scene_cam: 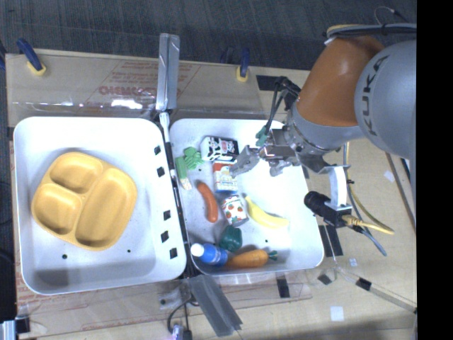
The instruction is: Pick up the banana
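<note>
The banana (266, 215) is small and yellow, and lies flat on the floor of the right bin (301, 250), right of centre. My gripper (260, 163) hangs over the upper middle of that bin, above and a little left of the banana and apart from it. Its fingers stand spread, with nothing between them. The grey arm with its orange band (340, 69) reaches in from the upper right.
Around the banana lie a patterned cube (235, 210), a red sausage (209, 201), a blue-white box (225, 179), a black-white carton (219, 147), a green toy (187, 161), a carrot (248, 259) and a blue bottle (209, 253). The left bin (28, 261) holds a yellow divided plate (83, 198).
</note>
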`<action>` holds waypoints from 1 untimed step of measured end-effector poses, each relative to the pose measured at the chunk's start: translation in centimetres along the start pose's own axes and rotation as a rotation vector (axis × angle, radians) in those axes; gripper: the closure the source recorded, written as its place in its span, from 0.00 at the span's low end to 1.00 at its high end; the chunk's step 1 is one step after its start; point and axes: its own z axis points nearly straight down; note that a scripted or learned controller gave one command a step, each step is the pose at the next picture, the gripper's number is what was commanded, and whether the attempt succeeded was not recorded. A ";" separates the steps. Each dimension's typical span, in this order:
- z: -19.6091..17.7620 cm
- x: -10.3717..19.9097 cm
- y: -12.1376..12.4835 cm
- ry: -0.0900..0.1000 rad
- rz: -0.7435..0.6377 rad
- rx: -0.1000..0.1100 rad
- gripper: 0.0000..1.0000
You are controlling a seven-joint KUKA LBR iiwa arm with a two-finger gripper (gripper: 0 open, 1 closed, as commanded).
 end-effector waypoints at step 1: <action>2.5 3.3 2.3 -0.001 0.310 -0.002 0.00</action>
